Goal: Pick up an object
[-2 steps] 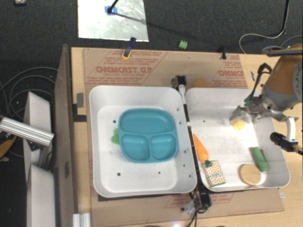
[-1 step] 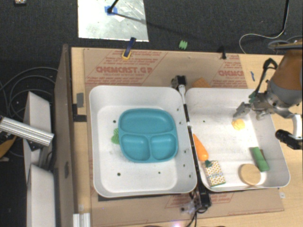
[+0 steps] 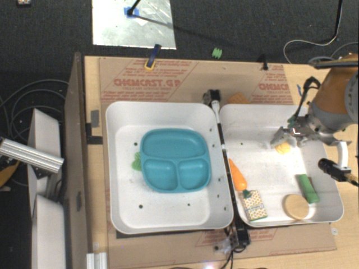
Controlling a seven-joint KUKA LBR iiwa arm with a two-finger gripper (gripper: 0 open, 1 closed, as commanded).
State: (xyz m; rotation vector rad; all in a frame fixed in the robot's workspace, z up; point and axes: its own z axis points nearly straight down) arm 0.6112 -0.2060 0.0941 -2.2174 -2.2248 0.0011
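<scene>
My gripper [image 3: 287, 135] hangs over the upper right part of the right bin [image 3: 252, 122], reaching in from the right. A small yellow piece [image 3: 283, 148] lies right under its tip, touching or nearly touching it; whether it is gripped is unclear. Lower in the same bin lie an orange carrot [image 3: 238, 175], a patterned little box [image 3: 253, 204], a tan round disc [image 3: 295, 206] and a green block [image 3: 307, 188].
The left bin [image 3: 123, 122] bears a blue divided plate [image 3: 174, 158] with a green bit [image 3: 136, 161] peeking out at its left side. A black divider [image 3: 220, 136] runs between the bins. An orange item [image 3: 238, 98] lies behind the right bin.
</scene>
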